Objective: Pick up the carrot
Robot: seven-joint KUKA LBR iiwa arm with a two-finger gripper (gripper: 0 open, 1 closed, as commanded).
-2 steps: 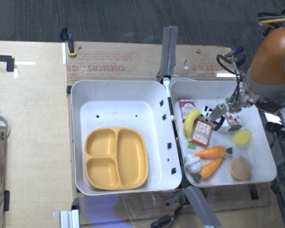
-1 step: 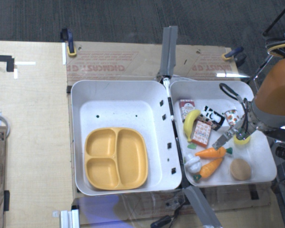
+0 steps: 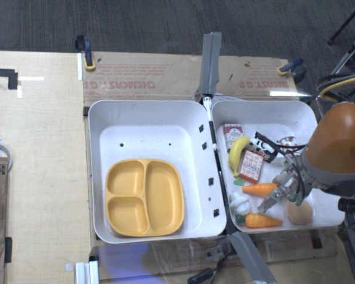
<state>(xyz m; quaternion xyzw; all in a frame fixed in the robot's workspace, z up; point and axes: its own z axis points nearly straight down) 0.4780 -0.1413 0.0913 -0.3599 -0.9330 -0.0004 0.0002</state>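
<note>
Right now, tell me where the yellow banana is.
The yellow banana lies in the right white bin, near its left wall, between a red-and-white packet above and a red box below-right.

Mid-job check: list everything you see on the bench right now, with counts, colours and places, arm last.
Shallow white plastic bins: 2, white, side by side; left, right.
Yellow divided plastic plate: 1, yellow, in the left bin, toward its front.
Orange toy carrots: 2, orange, right bin; one mid-bin, one at the front edge.
Yellow banana: 1, yellow, right bin, left side.
Small red-and-white packets: 2, right bin; one by the banana's top, one just right of it.
Beige egg-shaped item: 1, right bin, front right corner.
Gripper: 1, grey, between the two carrots, on the grey arm with its orange band.
</note>
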